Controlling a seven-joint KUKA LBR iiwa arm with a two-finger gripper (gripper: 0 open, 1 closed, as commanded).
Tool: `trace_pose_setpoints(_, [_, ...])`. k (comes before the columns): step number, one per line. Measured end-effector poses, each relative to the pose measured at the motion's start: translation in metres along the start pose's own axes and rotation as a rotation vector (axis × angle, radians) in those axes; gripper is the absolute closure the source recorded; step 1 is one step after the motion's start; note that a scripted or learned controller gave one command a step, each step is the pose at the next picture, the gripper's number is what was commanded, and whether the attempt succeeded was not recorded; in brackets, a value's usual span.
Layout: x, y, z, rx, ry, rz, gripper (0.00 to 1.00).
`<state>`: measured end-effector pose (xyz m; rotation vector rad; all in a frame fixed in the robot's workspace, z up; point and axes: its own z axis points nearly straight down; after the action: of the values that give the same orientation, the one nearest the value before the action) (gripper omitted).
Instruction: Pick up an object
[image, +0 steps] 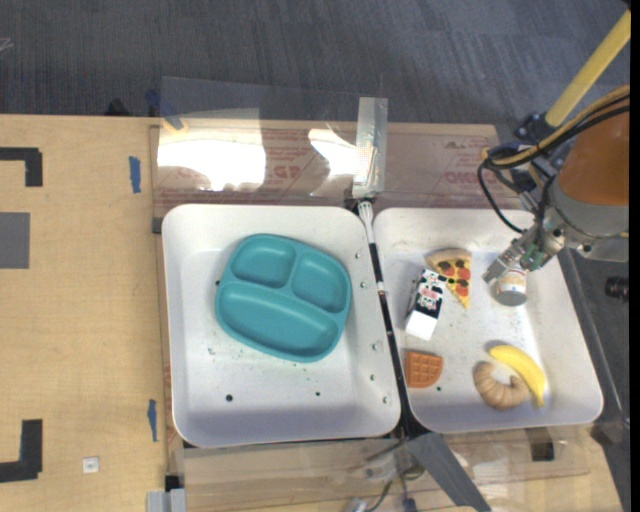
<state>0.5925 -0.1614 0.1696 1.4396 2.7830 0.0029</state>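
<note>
Pincer (510, 285) hangs in the right bin's (580, 400) upper right, apparently poised to descend; whether its tips are apart is unclear. Pizza slice (453, 274), carton (427, 303), waffle (423, 369), banana (522, 370) and croissant (497, 386) lie nearby, ungrasped.

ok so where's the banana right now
In the camera view the banana lies in the right bin, near its front right corner, curled against the croissant, right of the waffle.
</note>
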Motion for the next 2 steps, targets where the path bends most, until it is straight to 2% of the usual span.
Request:
trace_pose_setpoints(1, [0.053,0.022,-0.022,0.004,0.005,0.377,1.00])
trace_pose_setpoints(2, [0.127,0.018,-0.024,0.011,0.007,0.797,1.00])
